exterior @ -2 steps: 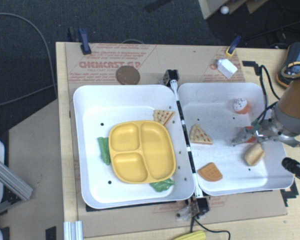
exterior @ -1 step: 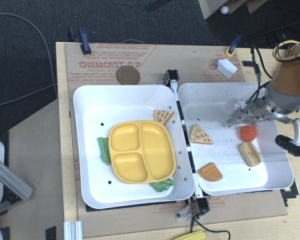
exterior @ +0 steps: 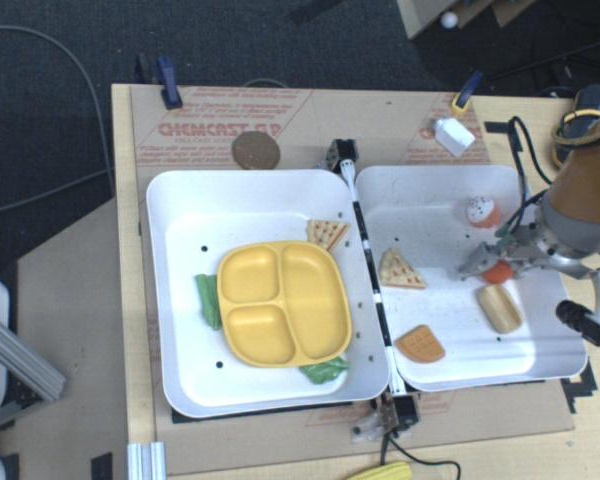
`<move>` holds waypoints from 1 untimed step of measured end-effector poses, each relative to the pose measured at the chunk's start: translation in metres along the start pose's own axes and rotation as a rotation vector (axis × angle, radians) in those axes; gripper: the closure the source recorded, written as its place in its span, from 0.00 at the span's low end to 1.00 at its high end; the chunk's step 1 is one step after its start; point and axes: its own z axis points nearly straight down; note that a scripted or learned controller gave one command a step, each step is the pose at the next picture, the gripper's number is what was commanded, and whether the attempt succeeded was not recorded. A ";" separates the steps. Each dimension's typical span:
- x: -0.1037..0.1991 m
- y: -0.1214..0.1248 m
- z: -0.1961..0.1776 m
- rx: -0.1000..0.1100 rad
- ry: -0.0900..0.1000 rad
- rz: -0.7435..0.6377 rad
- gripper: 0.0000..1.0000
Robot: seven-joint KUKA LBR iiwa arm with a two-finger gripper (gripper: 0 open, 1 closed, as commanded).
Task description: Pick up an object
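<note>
Over the right bin (exterior: pixel 450 373), the gripper (exterior: pixel 492 264) hangs low above a small red-orange piece (exterior: pixel 498 270); I cannot tell its finger state. Just nearer lies a bread roll (exterior: pixel 500 308).

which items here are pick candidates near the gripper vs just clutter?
Candidates, right bin, by the gripper:
red piece
bread roll
waffle wedge
orange cookie
small white ball

Lying about, left bin and bench:
yellow tray
green leaves
brown disc
</note>
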 end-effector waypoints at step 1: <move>0.000 0.001 -0.010 -0.002 0.000 0.000 1.00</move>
